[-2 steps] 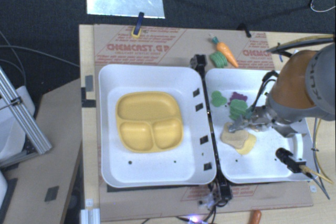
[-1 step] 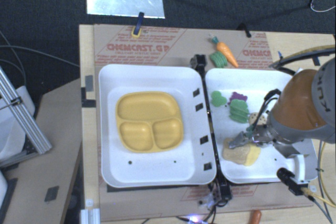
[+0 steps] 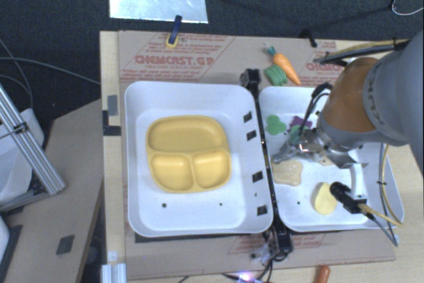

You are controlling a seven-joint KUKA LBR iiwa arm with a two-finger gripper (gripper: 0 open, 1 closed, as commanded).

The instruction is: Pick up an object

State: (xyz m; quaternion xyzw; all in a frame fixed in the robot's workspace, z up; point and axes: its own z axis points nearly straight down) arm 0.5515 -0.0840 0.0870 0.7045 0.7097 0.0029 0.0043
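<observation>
Low in the right bin (image 3: pixel 395 199), the hand (image 3: pixel 289 150) hovers beside the divider edge, above a beige piece (image 3: pixel 289 172); whether spread or pinched, I cannot tell

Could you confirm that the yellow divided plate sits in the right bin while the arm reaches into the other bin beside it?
Not quite: the camera view shows the yellow divided plate in the left bin, not the right one. The arm does reach into the other bin, the right bin, where small items such as a green piece and a pale yellow piece lie.
</observation>
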